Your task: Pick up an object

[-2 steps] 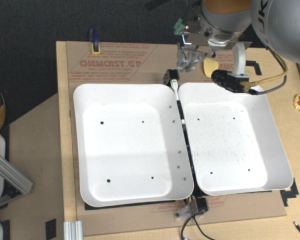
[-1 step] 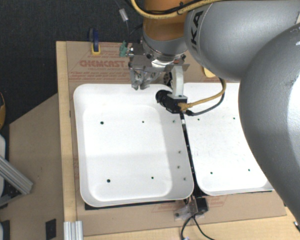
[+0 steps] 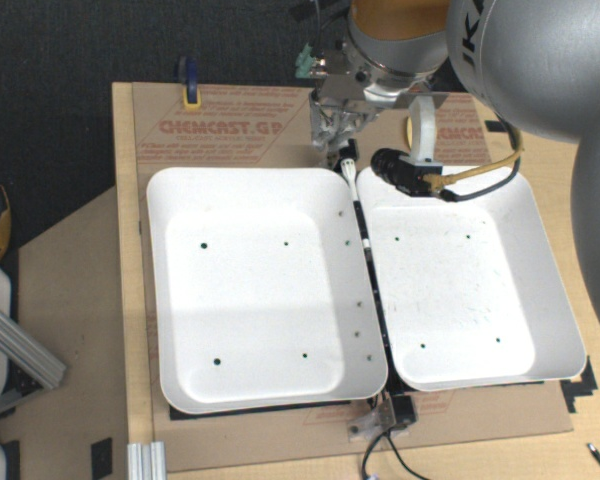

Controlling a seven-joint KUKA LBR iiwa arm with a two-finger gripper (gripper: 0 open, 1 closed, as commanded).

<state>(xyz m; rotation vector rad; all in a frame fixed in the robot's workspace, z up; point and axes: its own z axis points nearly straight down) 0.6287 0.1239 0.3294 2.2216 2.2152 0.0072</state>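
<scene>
Nearest the camera runs the front edge of the tan tabletop [image 3: 260,433]. On it sit two shallow white bins side by side, the left bin [image 3: 250,298] and the right bin [image 3: 460,288], their floors plain white with a few small dark dots. At the far end my pincer [image 3: 344,158] hangs over the seam where their back corners meet. I cannot tell whether it is wide, narrow or holding anything. I cannot tell where an object lies, so I judge the pick not yet done.
</scene>
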